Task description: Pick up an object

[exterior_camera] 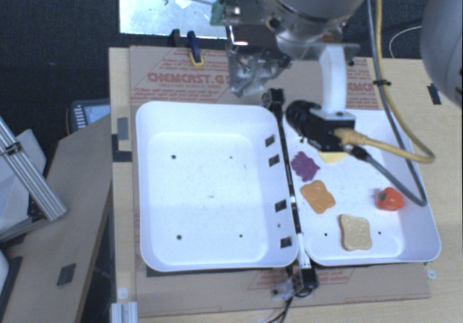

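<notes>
Several small objects lie in the right bin (405, 169): a purple lump (304, 165), an orange flat piece (317, 196), a slice of toast (355, 232) and a red-orange pepper (390, 199). A yellow piece (333, 157) peeks out from under a black device. My gripper (249, 74) hangs blurred and metallic over the back edge of the bins, near the divider, well above and behind the objects. Nothing is visibly held in it.
The left bin (202, 184) sits beside the right one, with a black clip strip (286, 169) along the divider. A black device (318, 128) on a white bracket with a yellow cable (394, 149) hangs over the right bin's back. Blue and yellow clamps (194, 50) stand at the rear.
</notes>
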Motion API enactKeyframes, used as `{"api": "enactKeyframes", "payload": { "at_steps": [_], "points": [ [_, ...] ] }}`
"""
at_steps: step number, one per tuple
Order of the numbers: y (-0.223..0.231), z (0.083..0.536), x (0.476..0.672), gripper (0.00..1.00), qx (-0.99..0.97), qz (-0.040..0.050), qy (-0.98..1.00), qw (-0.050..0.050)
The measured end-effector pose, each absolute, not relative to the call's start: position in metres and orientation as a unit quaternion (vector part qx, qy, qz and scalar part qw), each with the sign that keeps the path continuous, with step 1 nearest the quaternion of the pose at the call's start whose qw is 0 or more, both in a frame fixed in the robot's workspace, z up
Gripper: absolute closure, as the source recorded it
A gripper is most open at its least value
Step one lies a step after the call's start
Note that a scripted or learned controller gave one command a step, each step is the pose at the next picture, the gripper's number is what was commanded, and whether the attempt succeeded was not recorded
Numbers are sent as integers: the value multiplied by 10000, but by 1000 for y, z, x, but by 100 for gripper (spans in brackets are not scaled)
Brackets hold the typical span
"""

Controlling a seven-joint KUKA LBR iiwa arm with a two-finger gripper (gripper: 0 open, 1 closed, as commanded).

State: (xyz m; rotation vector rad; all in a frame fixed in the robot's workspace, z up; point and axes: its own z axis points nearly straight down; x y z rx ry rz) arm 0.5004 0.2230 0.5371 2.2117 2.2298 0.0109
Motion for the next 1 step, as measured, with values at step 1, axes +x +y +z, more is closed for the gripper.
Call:
{"api": "enactKeyframes", "payload": {
  "at_steps": [1],
  "points": [
    [235, 535, 555, 100, 7069, 19, 7073, 12]
  ]
}}
